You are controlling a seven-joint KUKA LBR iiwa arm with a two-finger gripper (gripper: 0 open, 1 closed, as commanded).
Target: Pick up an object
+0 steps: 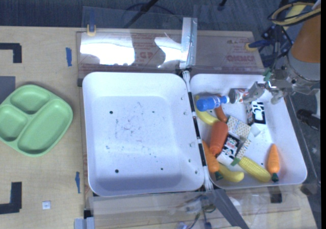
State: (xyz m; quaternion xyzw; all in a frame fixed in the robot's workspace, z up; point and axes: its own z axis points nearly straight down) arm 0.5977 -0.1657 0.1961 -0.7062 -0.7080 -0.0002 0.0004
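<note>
1. I see the metal two-finger gripper (266, 88) over the right white plastic bin (298, 146); jaw state: cannot tell.
2. Small black-and-white carton (258, 112) just below the jaws; blue-capped clear bottle (211, 103) to their left.

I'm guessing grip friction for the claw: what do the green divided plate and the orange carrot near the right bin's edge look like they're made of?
The green divided plate looks like moulded plastic: uniform pale green, rounded compartment rims, soft matte sheen. The orange carrot looks like a plastic toy: even saturated colour, smooth surface, small green tip. Rubber or foam can't be ruled out for it.
</note>
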